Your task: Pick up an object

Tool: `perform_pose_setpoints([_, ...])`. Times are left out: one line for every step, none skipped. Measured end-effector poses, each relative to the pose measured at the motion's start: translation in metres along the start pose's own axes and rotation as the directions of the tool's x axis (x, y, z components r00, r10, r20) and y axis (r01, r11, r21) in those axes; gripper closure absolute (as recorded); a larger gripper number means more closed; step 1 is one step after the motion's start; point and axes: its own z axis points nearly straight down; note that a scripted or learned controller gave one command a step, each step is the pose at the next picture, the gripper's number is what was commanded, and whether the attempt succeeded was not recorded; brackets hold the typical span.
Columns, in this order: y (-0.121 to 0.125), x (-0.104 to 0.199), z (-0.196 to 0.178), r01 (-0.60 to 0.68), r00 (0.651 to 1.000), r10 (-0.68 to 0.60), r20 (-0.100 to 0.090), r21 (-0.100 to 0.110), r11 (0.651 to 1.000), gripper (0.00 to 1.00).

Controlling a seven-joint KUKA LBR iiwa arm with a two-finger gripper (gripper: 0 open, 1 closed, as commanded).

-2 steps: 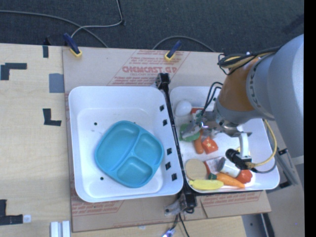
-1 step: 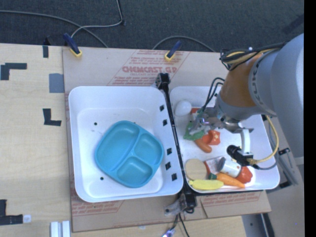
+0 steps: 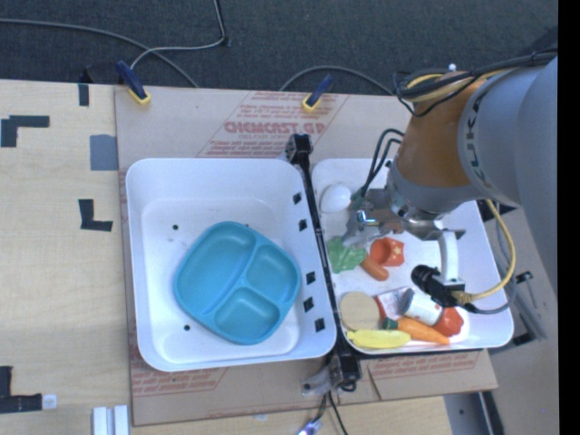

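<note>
1. Two white bins sit side by side: the left bin (image 3: 145, 198) holds a blue divided plate (image 3: 237, 282); the right bin (image 3: 494, 338) holds toy food.
2. Gripper (image 3: 362, 220) is low over the right bin's upper left; I cannot tell its state, as the wrist hides it.
3. Nearest candidates: green leafy piece (image 3: 345, 257) just below the gripper, red pepper (image 3: 388, 251) beside it, white egg (image 3: 334, 198) above.
4. Further down the frame: round bread slice (image 3: 358, 311), banana (image 3: 379, 338), carrot (image 3: 422, 330).
5. Judgement: the pepper looks light, rigid and smooth, so likely slippery; grip across its widest part. The leaf looks flat and harder to pinch.
</note>
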Motion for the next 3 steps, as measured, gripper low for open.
perform_pose_setpoints([0.0, 0.0, 0.001, -0.001, 1.0, 0.001, 0.0, 0.001, 1.0, 0.0])
perform_pose_setpoints([-0.001, -0.076, -0.022, -0.003, 1.0, 0.003, 0.002, 0.0, 1.0, 0.0])
perform_pose_setpoints([-0.005, -0.099, 0.098, -0.002, 1.0, 0.002, 0.0, -0.001, 1.0, 0.0])
